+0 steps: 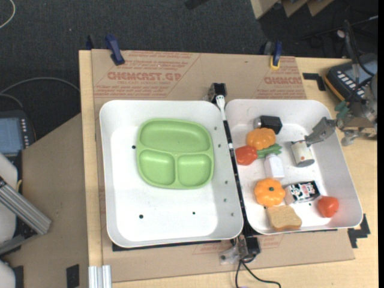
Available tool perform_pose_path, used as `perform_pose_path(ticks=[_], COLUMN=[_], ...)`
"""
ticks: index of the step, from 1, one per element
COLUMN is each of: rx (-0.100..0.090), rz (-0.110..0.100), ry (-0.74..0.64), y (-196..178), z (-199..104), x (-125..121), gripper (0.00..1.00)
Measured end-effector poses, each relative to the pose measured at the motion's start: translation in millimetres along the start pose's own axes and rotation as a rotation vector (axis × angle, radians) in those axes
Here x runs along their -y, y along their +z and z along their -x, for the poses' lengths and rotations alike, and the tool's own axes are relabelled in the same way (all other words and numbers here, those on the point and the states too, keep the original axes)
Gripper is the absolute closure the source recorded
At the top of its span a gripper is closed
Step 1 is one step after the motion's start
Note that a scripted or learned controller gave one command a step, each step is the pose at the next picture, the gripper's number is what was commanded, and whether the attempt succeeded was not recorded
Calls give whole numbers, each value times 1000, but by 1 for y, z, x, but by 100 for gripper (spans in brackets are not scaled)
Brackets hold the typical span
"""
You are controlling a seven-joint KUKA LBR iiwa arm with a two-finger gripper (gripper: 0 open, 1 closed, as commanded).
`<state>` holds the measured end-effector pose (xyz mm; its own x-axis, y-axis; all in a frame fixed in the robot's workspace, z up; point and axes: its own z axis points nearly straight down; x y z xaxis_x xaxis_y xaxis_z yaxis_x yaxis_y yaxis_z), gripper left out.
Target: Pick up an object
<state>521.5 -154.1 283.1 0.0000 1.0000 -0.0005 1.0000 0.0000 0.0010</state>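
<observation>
Hovering at the right bin's (336,120) right rim, the gripper (321,131) sits just beside the white can (302,152); I cannot tell how its jaws stand. The can lies among crowded toys, so it may roll aside and the grab miss.

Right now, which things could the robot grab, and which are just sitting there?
For the job:
gripper, over the right bin
two orange pumpkins
two red tomatoes
bread slice
white can
black block
black-and-white packet

Just sitting there:
green divided plate, in the left bin
blue clamps
</observation>
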Motion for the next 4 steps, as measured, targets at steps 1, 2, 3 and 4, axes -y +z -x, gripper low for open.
perform_pose_path(ticks=[1, 2, 3, 4], rx=[1, -1, -3, -2], rz=[-5, 7, -2, 3], ry=[2, -6, -5, -6], y=[168, 93, 99, 44], z=[6, -51, -93, -140], x=[42, 41, 37, 42], gripper=[0, 0, 0, 0])
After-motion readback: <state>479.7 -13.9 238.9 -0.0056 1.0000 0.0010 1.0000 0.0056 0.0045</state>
